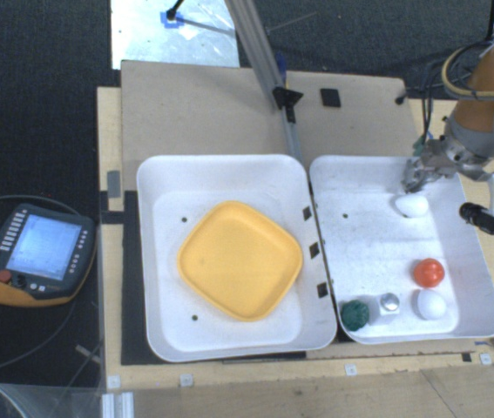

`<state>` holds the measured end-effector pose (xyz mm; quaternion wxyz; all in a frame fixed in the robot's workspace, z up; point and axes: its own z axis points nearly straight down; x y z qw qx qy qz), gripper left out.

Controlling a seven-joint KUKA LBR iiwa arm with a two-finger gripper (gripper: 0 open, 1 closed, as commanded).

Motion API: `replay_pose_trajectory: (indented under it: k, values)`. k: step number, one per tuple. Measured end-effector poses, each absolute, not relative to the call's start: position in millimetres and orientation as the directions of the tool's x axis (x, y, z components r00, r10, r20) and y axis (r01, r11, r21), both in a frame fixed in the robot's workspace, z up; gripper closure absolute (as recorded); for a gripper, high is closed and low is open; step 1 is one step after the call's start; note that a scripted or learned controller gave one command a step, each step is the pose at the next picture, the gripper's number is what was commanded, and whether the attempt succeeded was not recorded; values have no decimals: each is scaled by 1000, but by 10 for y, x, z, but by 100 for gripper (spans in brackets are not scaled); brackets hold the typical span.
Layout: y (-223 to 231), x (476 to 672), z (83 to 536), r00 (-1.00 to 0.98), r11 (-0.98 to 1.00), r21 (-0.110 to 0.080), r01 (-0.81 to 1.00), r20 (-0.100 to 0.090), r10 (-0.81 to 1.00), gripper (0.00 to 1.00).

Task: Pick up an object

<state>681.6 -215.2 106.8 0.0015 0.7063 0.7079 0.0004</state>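
My gripper (416,181) hangs over the far part of the right bin (360,233). Just in front of it, and close below its tip, lies a small white egg-shaped object (411,205) on the bin floor. An orange ball (429,273) and a white ball (430,305) rest near the front right corner of that bin. A small silver piece (389,303) and a dark green lump (355,313) lie along the front wall. I see nothing held by the gripper.
The left bin (164,233) holds a large yellow square plate (240,259). A teach pendant (36,252) lies on the floor to the left. A grey pole (260,42) slants over the bench behind the bins.
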Motion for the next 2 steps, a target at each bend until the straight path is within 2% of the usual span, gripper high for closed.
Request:
replay_pose_trajectory:
  k: [2]
  values:
    - [-2171,6842,2250,-1,1,6,1000,-2,1000,100]
